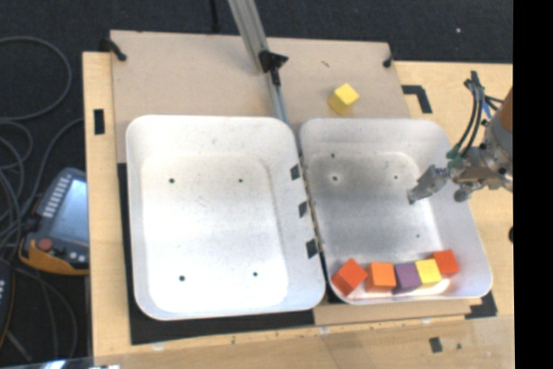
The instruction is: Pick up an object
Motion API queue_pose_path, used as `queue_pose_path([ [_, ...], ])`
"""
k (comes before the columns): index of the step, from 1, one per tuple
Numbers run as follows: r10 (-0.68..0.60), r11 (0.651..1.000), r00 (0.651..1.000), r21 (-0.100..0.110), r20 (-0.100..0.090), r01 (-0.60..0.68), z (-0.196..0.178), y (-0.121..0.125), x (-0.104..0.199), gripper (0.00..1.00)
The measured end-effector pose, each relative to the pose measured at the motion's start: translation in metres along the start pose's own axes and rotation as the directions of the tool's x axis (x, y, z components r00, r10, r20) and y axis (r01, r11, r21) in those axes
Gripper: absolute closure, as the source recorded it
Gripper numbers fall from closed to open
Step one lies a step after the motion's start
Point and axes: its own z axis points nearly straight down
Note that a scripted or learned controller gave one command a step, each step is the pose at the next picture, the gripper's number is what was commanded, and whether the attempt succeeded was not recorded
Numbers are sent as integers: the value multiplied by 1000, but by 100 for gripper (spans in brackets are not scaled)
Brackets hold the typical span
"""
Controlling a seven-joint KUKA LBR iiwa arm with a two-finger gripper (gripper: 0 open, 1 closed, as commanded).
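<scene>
so, step: you have the gripper (pixel 441 184) hanging over the right bin (pixel 380 143); lower squarely onto one block.
fingers: apart, holding nothing.
near: blocks (pixel 397 274) in a row against the bin's front wall.
far: yellow cube (pixel 343 98) out on the counter (pixel 216 73).

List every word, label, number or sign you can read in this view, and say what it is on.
No text reads anywhere.
The handheld pendant left of the bench has a screen too blurred to read.
The blocks in the right bin and the yellow cube on the bench bear no marks.
</scene>
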Motion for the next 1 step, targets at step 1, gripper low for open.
queue_pose_path([
  [1, -9, 1000, 1000, -6, -1, 9, -51, 12, 72, 0],
])
